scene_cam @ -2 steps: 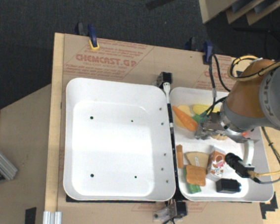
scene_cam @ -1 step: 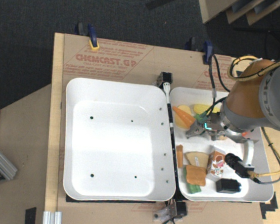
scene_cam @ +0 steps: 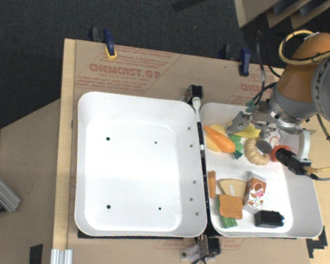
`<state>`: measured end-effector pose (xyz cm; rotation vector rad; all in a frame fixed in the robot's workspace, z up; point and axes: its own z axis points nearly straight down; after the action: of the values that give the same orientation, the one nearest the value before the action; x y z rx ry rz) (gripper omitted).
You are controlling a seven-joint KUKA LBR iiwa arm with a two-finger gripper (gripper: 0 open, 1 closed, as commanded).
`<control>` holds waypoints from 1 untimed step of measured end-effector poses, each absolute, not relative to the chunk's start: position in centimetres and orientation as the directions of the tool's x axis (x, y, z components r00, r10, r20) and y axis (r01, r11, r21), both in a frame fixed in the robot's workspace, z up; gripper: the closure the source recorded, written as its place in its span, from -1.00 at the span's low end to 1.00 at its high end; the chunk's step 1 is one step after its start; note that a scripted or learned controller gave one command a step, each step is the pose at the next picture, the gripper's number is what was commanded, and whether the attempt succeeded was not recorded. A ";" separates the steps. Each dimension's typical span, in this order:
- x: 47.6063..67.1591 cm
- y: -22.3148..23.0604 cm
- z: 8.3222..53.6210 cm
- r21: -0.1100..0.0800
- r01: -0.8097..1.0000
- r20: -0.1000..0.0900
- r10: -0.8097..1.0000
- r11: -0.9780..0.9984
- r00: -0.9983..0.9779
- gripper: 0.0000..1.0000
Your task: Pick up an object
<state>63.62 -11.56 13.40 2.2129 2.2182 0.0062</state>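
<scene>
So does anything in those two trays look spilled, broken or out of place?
Nothing looks spilled or broken. The one lopsided thing: every item, such as the toy carrot, the croissant-like piece and the small black block, is crowded into the right bin. The gripper hangs over that bin's far end.

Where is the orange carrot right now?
The carrot lies in the right bin, near its back-left corner beside the divider between the bins, just left of the gripper and the tan croissant-shaped piece.
</scene>
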 end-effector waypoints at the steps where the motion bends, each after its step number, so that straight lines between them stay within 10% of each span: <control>1: 66.6 -10.1 8.8 -0.013 1.000 -0.014 1.000 -0.004 0.004 -1.00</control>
<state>66.58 -10.06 8.82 2.2253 2.2161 -0.0299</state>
